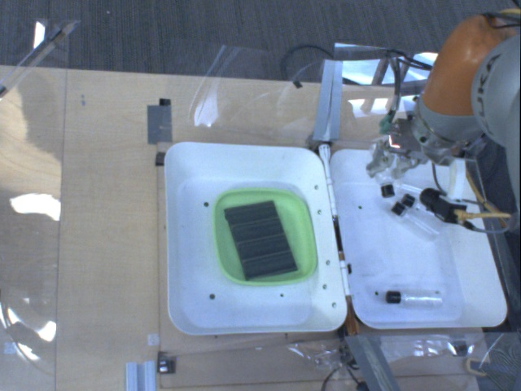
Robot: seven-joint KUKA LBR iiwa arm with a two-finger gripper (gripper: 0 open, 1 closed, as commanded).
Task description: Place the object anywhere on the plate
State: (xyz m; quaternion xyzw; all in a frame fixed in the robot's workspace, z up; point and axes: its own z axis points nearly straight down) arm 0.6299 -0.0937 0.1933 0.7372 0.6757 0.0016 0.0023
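Two shallow white bins are sitting side by side on a pale wood-grain bench (81, 218), their moulded plastic walls smooth and their corners rounded.

Camera view, left bin (187, 300): a lime-green plate (305, 218), square with rounded corners and a raised glossy rim, is lying about the bin's centre. A dark grey block (260, 240), flat, rectangular and ribbed with cross grooves, is resting wholly on the plate's floor. It is lying slightly turned, its long axis running from 11 o'clock to 5 o'clock, and it is keeping inside the rim on all sides.

Camera view, right bin (472, 283): the grey arm with its orange band (456, 63) is reaching in from 3 o'clock. The metallic gripper (383, 168) is hanging over the bin's 11 o'clock corner, well apart from the plate and the block. Whether the gripper is apart or together cannot be told from this slant, and nothing is showing clamped in it. A small black piece (387, 191) is lying just beside the gripper at its 6 o'clock. A clear tube with a black cap (400, 208) is lying near that piece, toward 4 o'clock. A second clear capped tube (415, 298), slim and cylindrical, is lying along the bin's 6 o'clock wall, cap pointing to 9 o'clock.
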